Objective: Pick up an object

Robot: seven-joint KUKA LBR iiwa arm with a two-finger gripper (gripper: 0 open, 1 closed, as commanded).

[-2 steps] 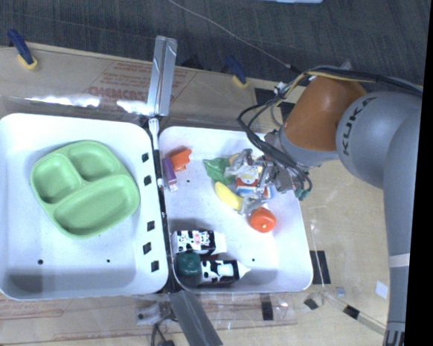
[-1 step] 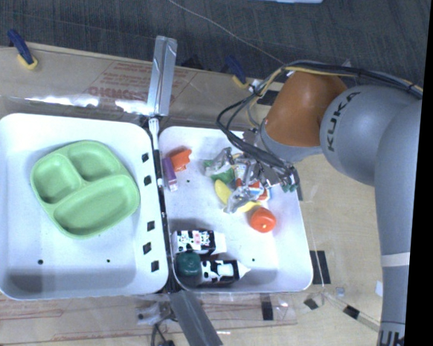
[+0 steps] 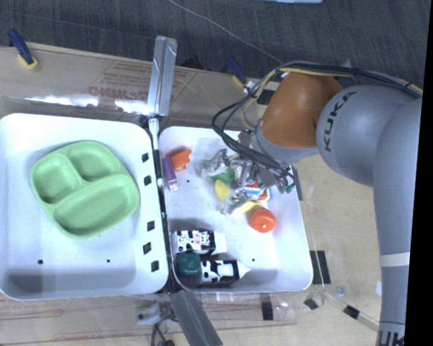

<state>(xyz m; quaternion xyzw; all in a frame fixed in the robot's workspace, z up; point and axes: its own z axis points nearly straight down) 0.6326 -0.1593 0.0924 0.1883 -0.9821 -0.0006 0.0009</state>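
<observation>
My gripper (image 3: 228, 181) is low in the right bin (image 3: 288, 264), near its back middle. Its metal fingers (image 3: 219, 162) stand apart, so it is open. A small yellow object (image 3: 223, 185) lies between them on the bin floor. A second yellow piece (image 3: 248, 206) and a red-orange ball (image 3: 262, 221) lie just to the gripper's right front. An orange block (image 3: 179, 158) with a purple piece (image 3: 169, 174) rests by the bin's left wall.
Two black-and-white patterned items (image 3: 195, 240) (image 3: 221, 270) and a dark green round thing (image 3: 188, 263) sit at the right bin's front left. The left bin (image 3: 6, 189) holds a green divided plate (image 3: 85, 187). A metal bar (image 3: 162, 75) stands behind the bins.
</observation>
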